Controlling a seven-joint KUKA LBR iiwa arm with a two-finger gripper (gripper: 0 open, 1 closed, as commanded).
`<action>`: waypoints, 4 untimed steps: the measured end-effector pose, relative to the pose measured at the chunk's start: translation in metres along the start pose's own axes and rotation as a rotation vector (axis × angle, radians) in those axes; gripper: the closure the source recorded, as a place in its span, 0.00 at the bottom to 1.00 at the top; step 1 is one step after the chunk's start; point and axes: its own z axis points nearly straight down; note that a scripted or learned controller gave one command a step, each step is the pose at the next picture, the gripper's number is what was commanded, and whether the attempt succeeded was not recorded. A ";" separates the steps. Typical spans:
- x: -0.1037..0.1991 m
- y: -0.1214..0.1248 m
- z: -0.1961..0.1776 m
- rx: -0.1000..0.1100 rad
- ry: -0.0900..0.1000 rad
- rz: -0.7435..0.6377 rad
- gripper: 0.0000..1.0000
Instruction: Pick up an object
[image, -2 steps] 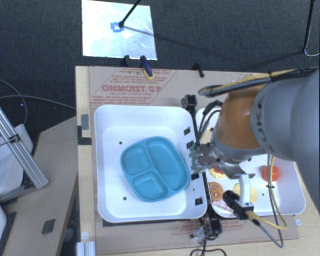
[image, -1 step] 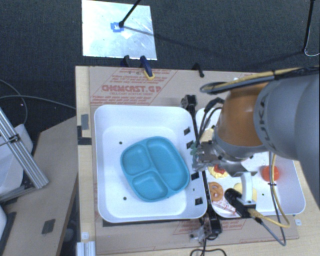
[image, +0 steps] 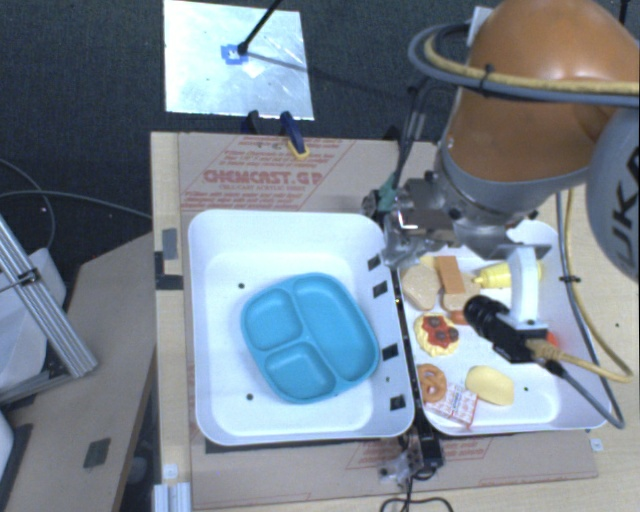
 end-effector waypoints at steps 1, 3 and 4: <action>-0.014 0.000 0.088 0.025 -0.010 0.012 1.00; -0.009 0.038 0.228 0.025 -0.007 0.005 1.00; -0.010 0.099 0.284 0.017 -0.009 0.007 1.00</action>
